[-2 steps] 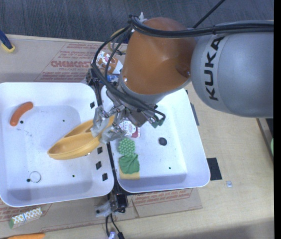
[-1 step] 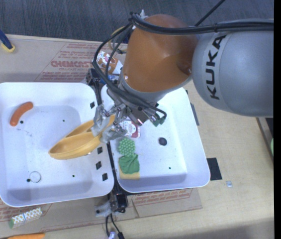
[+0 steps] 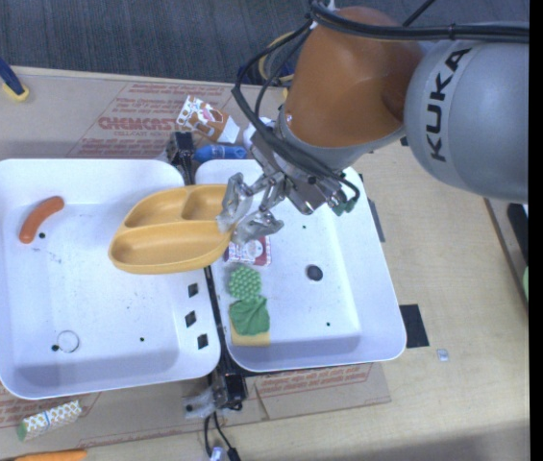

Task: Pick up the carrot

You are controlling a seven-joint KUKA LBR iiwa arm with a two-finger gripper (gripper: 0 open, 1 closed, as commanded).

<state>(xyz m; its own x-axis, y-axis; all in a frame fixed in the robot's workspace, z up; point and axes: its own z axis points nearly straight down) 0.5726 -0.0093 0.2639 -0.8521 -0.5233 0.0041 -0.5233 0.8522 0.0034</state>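
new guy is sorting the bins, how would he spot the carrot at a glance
Start at the left bin of the two white ones. In its far left corner, close to the wall, lies the carrot: a small orange stick, lying alone. The yellow dish is far bigger and straddles both bins.

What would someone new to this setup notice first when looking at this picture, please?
The big grey and orange arm fills the upper right, its gripper down at the edge of a yellow divided dish that straddles the wall between the two bins. An orange carrot lies far off in the upper left corner of the left bin. A green toy lies by the left wall of the right bin.
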